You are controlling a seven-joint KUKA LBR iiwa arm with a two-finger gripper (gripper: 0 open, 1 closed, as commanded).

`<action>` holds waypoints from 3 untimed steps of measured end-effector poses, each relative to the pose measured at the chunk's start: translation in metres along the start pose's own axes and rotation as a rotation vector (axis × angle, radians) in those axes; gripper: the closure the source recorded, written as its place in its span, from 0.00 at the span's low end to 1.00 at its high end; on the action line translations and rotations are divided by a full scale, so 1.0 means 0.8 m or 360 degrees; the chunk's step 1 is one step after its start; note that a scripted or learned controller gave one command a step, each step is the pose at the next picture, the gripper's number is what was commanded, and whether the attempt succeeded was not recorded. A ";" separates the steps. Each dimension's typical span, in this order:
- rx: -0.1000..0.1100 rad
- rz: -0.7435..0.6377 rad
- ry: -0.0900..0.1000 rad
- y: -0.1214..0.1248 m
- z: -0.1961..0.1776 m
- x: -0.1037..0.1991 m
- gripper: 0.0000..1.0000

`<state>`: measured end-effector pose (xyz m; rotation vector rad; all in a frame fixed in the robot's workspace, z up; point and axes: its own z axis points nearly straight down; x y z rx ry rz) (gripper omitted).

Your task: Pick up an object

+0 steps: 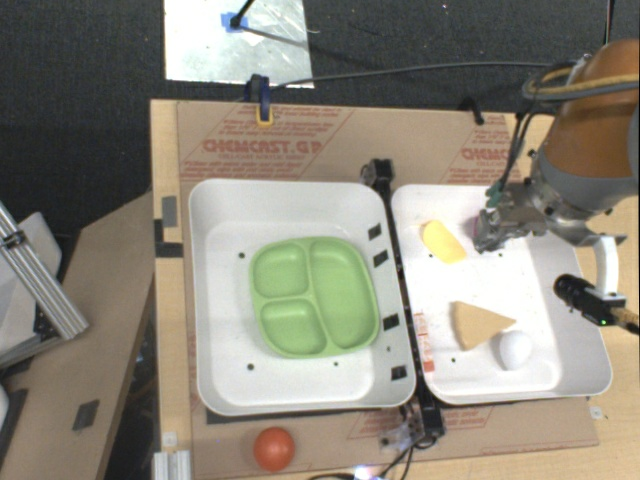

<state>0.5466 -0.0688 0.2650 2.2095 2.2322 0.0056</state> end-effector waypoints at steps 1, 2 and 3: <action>0.0002 0.0001 0.0000 0.001 -0.001 0.061 1.00; 0.0003 0.0002 0.0000 0.002 0.002 0.117 1.00; 0.0006 0.0002 0.0000 0.010 0.029 0.177 1.00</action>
